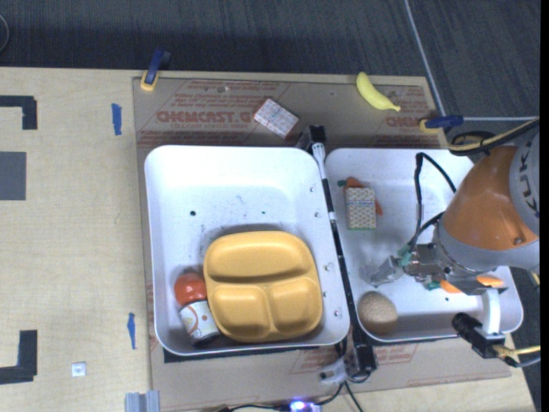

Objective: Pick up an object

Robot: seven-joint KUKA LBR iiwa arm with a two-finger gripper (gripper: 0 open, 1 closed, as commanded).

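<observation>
Potato-like lump (377,310): lying in the right bin (390,168), near its front wall, brown and rounded, touching nothing else.
Gripper (388,269): hanging low in the same bin, just above and right of the lump; fingers are too blurred to tell whether spread or closed; nothing is showing between them.
Box (361,207): sitting further back in the right bin, patterned.
Arm (491,209): reaching in from the right.
Left bin (171,196): holding a yellow divided tray (260,283) with an orange-capped bottle (195,305) lying against its left edge.
Bench: a banana (376,93) is lying behind the bins.
</observation>
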